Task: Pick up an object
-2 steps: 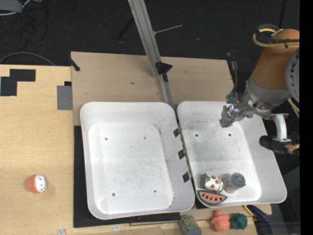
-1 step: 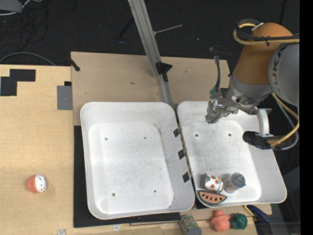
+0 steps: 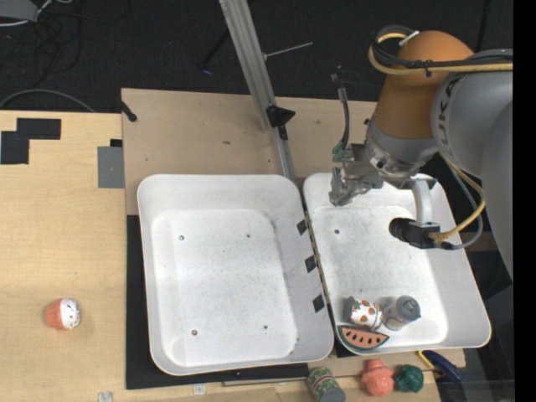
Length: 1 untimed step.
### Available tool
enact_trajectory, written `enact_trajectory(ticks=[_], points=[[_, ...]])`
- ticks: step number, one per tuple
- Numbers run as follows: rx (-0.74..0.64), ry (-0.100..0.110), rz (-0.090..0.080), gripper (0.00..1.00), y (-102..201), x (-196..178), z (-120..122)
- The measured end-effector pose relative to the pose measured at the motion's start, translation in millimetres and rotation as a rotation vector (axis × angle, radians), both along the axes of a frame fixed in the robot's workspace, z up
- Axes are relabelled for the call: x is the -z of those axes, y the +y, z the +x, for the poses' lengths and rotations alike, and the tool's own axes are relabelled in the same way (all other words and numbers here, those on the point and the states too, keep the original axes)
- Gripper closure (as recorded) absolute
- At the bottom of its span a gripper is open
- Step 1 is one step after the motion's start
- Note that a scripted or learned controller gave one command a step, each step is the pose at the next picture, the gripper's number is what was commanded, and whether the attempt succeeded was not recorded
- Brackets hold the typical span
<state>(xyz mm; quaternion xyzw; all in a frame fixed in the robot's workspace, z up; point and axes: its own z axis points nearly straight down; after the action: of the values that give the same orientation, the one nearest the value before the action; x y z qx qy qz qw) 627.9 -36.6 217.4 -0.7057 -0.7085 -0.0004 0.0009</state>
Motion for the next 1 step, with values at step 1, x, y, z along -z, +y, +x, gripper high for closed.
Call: enact_trajectory(ticks=[1], points=[[0.0,0.0,0.0,1.0,46.2,3.3,5.0]])
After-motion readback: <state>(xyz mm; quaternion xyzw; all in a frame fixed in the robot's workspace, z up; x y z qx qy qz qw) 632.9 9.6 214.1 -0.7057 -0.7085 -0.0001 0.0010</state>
